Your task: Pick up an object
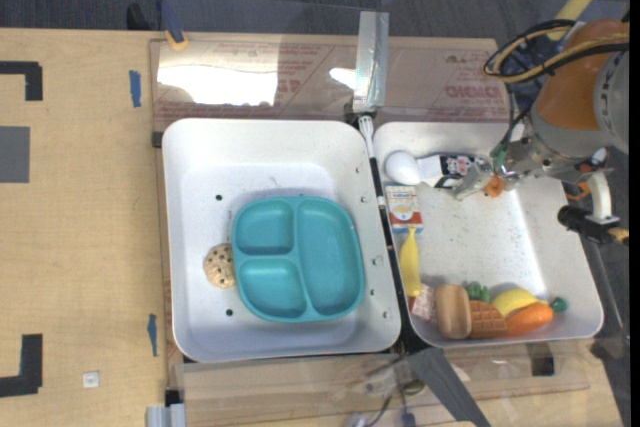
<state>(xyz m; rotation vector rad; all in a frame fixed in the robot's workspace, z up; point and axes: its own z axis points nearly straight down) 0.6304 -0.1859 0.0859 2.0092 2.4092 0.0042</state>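
Note:
The right bin point(560, 245) holds several toy foods. A white egg point(401, 166) lies at its back left, with a small carton point(402, 205) and a yellow banana point(409, 261) in front of it along the left wall. A bread roll point(452, 311), a lemon point(512, 300), an orange carrot point(531, 317) and a green piece point(478, 292) cluster at the front. My gripper point(478, 179) hangs low over the bin's back edge, just right of the egg, above a small black-and-white object point(453, 163).
The left bin point(190, 215) bears a teal divided plate point(297, 256) with a cookie point(218, 265) beside its left edge. A metal divider post point(371, 60) stands behind the bins. The arm's orange band point(575, 95) and cables sit over the right bin's back right corner.

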